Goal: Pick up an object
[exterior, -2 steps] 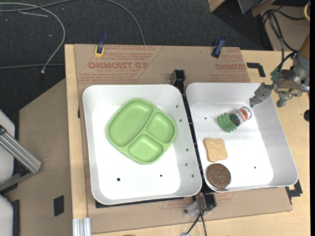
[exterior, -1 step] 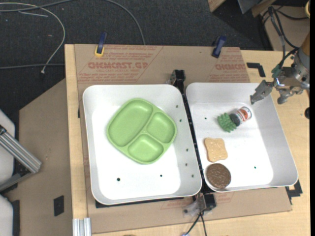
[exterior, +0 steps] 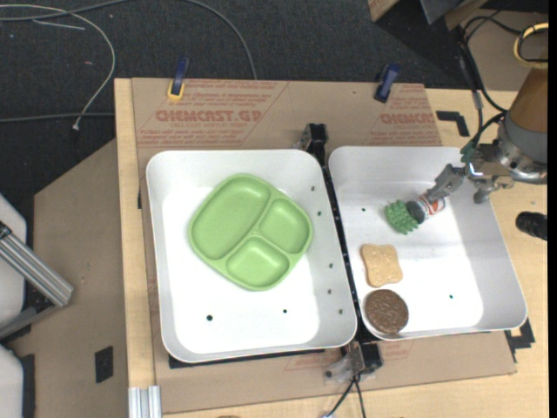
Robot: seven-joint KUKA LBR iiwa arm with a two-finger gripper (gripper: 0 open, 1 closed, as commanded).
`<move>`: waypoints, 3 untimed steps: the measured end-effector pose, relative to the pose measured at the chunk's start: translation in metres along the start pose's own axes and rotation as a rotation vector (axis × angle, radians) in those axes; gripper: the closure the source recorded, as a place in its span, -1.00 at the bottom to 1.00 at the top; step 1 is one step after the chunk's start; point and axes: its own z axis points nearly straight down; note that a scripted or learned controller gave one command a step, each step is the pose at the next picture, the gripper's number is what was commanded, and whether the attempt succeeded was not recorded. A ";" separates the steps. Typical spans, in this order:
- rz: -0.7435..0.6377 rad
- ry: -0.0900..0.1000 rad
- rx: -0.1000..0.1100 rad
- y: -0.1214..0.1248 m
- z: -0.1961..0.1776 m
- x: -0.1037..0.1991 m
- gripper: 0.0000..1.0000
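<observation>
Brown cardboard sheet (exterior: 209, 116) read "CHEMCAST GP". Green bristly brush with red-white handle (exterior: 409, 213) lay in right white bin (exterior: 487, 268); my jaws (exterior: 448, 181): state undeterminable.

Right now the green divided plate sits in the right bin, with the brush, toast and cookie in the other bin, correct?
Not quite. The camera view shows the green divided plate in the left bin; the brush, toast and cookie lie in the right bin.
</observation>
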 end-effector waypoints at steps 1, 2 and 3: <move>0.000 0.000 0.001 -0.006 0.044 0.002 -1.00; 0.000 0.000 -0.004 -0.005 0.094 0.002 -1.00; -0.001 -0.001 -0.015 -0.002 0.078 0.002 1.00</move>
